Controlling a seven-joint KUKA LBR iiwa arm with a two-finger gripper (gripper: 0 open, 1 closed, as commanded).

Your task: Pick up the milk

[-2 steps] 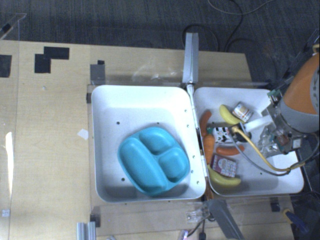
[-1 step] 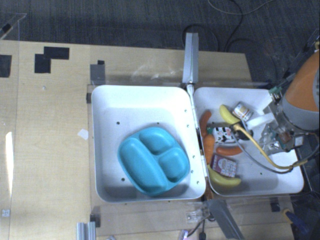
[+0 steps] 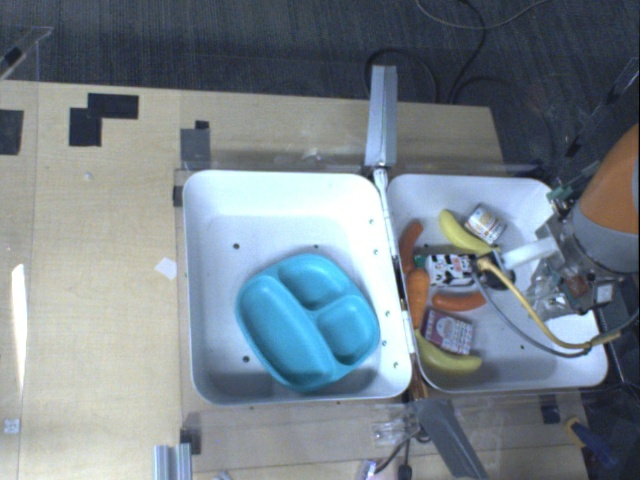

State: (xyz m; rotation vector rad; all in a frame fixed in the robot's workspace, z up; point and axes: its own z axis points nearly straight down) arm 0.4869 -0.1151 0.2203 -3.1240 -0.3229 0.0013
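Milk (image 3: 450,268): small carton, black-and-white cow-patch print, lying flat.

Blue divided plate (image 3: 308,320), bananas (image 3: 458,232)

Milk carton (image 3: 449,267) black-white cow print; bananas (image 3: 458,232) yellow; divided plate (image 3: 306,319) turquoise; bins (image 3: 200,268) white; arm band (image 3: 612,190) orange.

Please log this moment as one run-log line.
end effector: over right bin | milk: lying among food, not grasped | blue tray: left bin
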